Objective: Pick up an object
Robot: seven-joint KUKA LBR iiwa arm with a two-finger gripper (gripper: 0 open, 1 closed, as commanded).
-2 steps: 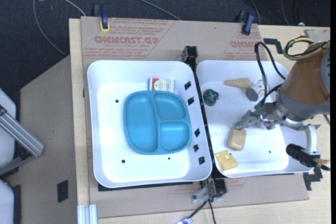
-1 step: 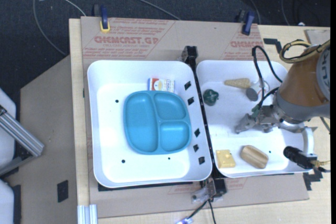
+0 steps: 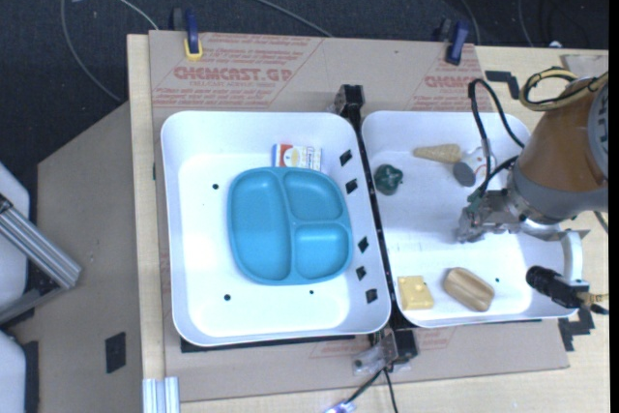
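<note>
The end effector (image 3: 471, 225) is hovering low in the right bin (image 3: 426, 258) near the worktop's right edge, its opening I cannot tell, with the bread roll (image 3: 468, 289) lying just beside it toward the front edge.

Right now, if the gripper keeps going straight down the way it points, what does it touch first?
Probably bare bin floor. The gripper points down over the right bin, between the grey object and the tan bread-like piece; neither seems beneath it, though height is unclear.
</note>
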